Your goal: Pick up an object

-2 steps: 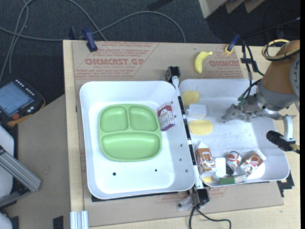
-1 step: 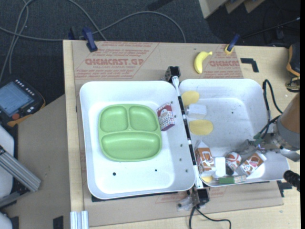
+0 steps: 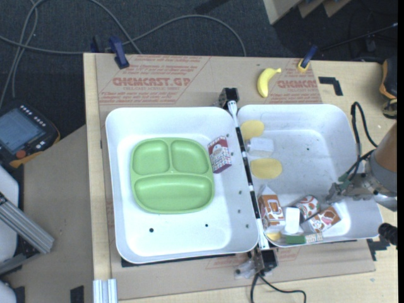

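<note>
Brown carton [image 3: 326, 219] just beside tool [image 3: 338, 191]

This looks like a robotics lab. A plywood bench [image 3: 189, 74] stamped with red lettering sits on dark carpet, held by blue clamps [image 3: 118, 51] near the frame's top. Loose cables [image 3: 76, 5] trail across the floor at upper left, and a handheld control pendant [image 3: 22, 134] with a screen rests at the left edge. Aluminium framing [image 3: 25, 223] shows at lower left.
</note>
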Controlling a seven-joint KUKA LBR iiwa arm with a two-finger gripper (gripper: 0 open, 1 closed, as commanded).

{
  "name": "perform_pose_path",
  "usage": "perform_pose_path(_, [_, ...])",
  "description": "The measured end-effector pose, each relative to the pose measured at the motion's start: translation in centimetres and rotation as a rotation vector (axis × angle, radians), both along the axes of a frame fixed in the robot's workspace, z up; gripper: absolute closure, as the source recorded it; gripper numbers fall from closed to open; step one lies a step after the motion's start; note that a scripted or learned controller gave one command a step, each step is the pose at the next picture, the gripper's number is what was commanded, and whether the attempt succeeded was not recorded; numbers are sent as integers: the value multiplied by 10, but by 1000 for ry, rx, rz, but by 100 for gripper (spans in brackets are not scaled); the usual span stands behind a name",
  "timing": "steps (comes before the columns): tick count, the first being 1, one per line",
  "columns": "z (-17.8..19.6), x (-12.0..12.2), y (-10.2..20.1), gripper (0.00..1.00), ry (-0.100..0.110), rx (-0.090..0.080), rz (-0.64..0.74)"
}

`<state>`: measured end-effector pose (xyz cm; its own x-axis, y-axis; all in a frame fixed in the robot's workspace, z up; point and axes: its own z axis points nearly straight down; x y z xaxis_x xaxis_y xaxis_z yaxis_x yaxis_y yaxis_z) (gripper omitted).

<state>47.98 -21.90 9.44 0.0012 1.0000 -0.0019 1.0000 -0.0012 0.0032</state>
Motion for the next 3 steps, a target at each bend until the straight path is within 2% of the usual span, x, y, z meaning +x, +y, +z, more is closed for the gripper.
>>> perform_pose_path(1, [-10,115,64,100,2,2,3])
perform_pose_path(2, [-10,115,64,0,3,1,3])
perform_pose_path(3, [-10,24,30,0,4,1,-1])
